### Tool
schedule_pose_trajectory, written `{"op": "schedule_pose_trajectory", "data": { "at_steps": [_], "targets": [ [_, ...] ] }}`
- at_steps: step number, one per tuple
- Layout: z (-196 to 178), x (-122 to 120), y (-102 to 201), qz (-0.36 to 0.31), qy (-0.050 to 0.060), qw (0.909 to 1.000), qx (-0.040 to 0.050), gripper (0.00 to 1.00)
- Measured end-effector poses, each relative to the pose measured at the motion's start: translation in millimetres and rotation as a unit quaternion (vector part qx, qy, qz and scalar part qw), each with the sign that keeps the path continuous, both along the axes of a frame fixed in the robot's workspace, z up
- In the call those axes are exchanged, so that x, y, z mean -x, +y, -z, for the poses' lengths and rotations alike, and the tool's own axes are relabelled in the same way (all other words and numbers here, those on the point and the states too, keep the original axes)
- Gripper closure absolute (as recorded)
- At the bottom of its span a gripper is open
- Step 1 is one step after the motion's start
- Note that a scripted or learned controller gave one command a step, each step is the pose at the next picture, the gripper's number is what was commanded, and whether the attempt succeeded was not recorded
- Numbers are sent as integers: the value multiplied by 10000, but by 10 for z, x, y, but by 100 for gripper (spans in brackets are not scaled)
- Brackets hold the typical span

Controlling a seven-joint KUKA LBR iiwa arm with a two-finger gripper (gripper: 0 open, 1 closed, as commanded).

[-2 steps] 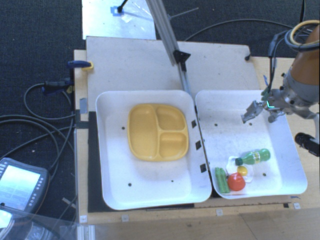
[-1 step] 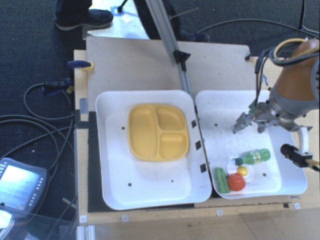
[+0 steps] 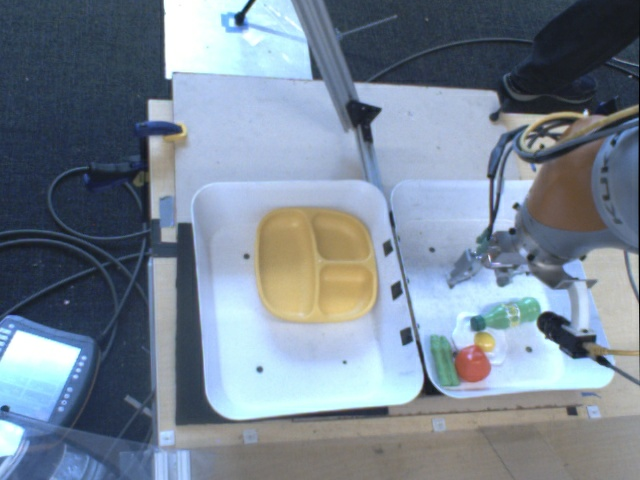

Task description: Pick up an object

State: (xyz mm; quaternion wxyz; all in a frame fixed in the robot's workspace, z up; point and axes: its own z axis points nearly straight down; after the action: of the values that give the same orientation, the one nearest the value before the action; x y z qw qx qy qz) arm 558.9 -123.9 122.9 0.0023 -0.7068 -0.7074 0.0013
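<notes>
My gripper (image 3: 461, 269) hovers over the middle of the right bin (image 3: 438, 220), its metal fingers open with nothing between them. Just below and to its right, a green bottle (image 3: 509, 314) lies on its side. Beside the bottle rests a white toy fried egg (image 3: 481, 340) with a yellow yolk. A red tomato (image 3: 473, 366) and a green cucumber (image 3: 442, 359) sit at the bin's front edge. All these objects are apart from the gripper.
A yellow divided plate (image 3: 317, 264) lies in the left bin (image 3: 203, 298). A slanted metal pole (image 3: 334, 58) crosses the back of the bench and meets the wall between the bins. Cables and a teach pendant (image 3: 35, 368) lie on the floor to the left.
</notes>
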Motion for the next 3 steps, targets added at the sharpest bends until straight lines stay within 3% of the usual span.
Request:
{"op": "schedule_pose_trajectory", "data": {
  "at_steps": [1, 2, 3],
  "targets": [
    [339, 0, 2, 0, -16, 10000, 5, 0],
    [213, -14, -1, 4, -40, 10000, 7, 100],
    [-300, -21, 101, -28, -59, 10000, 9, 100]
  ]
}}
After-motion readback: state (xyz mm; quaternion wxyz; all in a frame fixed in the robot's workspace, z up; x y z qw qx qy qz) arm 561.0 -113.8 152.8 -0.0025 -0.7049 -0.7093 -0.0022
